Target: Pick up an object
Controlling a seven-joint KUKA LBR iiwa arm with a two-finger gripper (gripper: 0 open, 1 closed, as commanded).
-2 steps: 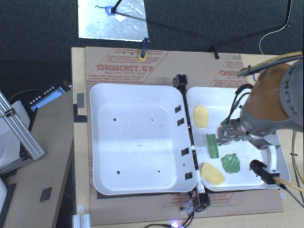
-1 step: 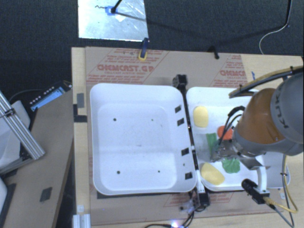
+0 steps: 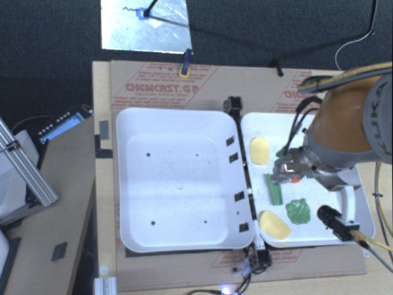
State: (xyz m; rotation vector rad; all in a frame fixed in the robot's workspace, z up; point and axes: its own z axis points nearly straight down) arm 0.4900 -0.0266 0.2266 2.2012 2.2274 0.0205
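Observation:
The right bin (image 3: 270,123) holds a pale yellow oval piece (image 3: 260,150) near its left wall, a green stick (image 3: 274,189) below it, a green leafy lump (image 3: 298,211) and a second yellow piece (image 3: 274,225) near the front edge. The gripper (image 3: 286,170) hangs over the middle of this bin, just right of the green stick's upper end. A small red-orange thing (image 3: 295,179) peeks out beside the gripper. The arm's orange band (image 3: 344,121) covers the bin's far right part.
The left bin (image 3: 178,177) lies beside the right one, with a black divider bar (image 3: 242,165) between them. A black cylinder (image 3: 334,222) juts over the right bin's front right corner. Cables (image 3: 368,23) trail at the upper right.

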